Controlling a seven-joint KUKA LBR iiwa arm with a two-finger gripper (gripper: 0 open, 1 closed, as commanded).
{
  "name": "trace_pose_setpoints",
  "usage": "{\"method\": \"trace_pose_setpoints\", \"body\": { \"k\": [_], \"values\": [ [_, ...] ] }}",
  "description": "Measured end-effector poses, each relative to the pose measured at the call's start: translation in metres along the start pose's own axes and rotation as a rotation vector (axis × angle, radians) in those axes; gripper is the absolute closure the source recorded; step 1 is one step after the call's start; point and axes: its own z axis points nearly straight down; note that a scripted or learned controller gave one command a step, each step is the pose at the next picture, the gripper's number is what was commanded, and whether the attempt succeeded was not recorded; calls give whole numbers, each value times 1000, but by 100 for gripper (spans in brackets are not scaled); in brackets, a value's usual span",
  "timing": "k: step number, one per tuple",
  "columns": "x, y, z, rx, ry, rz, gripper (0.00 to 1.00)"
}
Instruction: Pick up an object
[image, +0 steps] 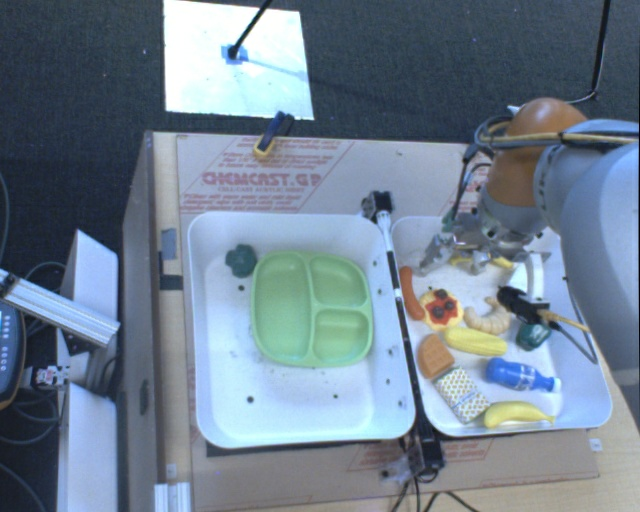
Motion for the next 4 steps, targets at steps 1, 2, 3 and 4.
{"method": "trace_pose_setpoints", "body": {
  "k": [1, 2, 3, 4],
  "values": [
    [0, 2, -13, -11, -3, -4, 100],
    [0, 2, -13, -10, -3, -5, 0],
    [30, 6, -5, -27, -4, -9, 0],
    [16, 6, -6, -30, -5, -6, 0]
  ]
}}
